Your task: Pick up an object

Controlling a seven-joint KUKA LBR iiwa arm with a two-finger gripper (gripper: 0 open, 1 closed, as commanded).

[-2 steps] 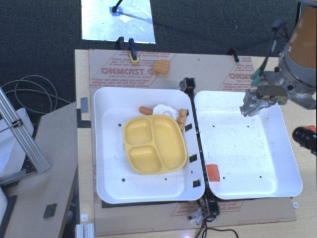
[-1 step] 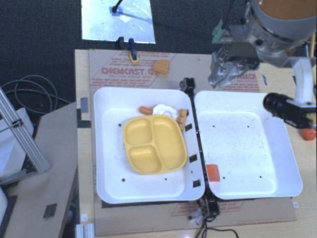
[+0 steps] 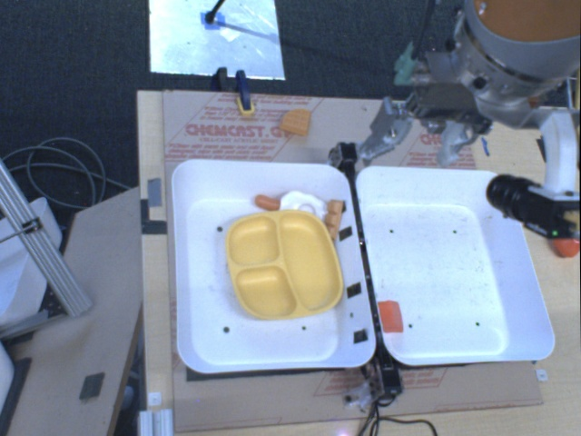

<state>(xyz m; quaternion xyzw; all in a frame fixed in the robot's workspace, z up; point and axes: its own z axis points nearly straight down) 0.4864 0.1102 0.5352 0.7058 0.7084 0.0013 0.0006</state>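
My gripper (image 3: 418, 142) hangs above the far edge of the right bin (image 3: 508, 334), its two fingers spread apart with nothing between them, so it is open. A small orange-red block (image 3: 389, 316) lies in the right bin's near left corner, well away from the gripper. In the left bin (image 3: 195, 271) sits a yellow divided plate (image 3: 281, 263). Behind the plate lie an orange sausage-shaped piece (image 3: 267, 203), a white object (image 3: 302, 203) and a small tan piece (image 3: 334, 214).
A tan block (image 3: 295, 122) rests on the bench beyond the left bin, near a blue and yellow clamp (image 3: 243, 94). A black cylinder (image 3: 526, 203) juts over the right bin's right rim. Black clips (image 3: 359, 291) join the bins along the middle.
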